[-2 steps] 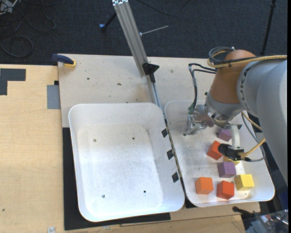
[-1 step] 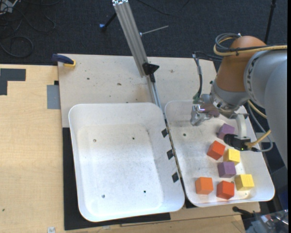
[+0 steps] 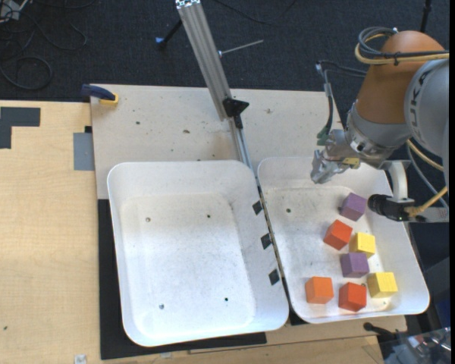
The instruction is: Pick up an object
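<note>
Camera view: the gripper is held up over the right bin's far end with nothing in it, so the blocks lying below at the near right can be reached.

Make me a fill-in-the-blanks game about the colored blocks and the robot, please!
1. All the blocks lie in the ___ bin.
2. There are ___ purple blocks.
3. The gripper hangs over the right bin's ___ edge.
4. The block nearest the gripper is ___.

Missing words: right; two; far; purple
</note>
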`<state>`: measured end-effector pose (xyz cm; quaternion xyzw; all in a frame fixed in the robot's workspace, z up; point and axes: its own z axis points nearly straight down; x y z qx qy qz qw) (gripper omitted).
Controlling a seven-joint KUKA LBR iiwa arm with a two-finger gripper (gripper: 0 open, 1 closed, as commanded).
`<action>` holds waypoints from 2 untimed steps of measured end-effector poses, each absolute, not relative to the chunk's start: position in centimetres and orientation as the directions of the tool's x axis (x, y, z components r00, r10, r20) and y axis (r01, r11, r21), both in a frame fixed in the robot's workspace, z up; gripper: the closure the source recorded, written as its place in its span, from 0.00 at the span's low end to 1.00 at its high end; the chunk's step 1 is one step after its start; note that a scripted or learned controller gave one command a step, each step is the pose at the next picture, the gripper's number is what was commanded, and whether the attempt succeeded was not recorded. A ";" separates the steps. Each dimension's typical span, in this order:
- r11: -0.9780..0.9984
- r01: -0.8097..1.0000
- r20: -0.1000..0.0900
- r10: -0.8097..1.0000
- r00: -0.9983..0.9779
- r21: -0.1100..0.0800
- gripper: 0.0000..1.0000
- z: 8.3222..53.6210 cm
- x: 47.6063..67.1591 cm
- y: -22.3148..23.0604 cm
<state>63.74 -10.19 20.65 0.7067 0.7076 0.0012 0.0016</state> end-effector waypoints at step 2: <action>0.003 1.000 0.000 1.000 -0.003 0.002 1.00 28.3 64.6 -10.8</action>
